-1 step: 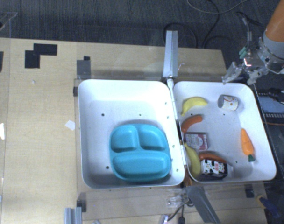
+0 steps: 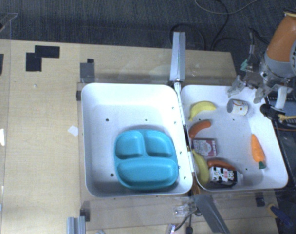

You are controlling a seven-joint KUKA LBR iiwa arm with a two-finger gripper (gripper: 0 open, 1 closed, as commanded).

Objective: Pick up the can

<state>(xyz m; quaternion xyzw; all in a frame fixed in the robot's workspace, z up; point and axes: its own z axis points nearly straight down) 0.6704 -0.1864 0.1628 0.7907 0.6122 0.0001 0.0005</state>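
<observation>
Wooden bench (image 2: 41,130) carries two white bins; the left bin (image 2: 92,130) holds a blue divided tray (image 2: 145,159). Far in the right bin (image 2: 274,169), the can (image 2: 238,107) lies beneath the gripper (image 2: 248,89), whose grip I cannot tell.

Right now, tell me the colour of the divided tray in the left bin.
Light blue tray, seen clearly in the camera view.

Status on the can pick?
Gripper above right bin's far edge. Can lying on its side just below it, not gripped. Banana nearby, apart.
</observation>
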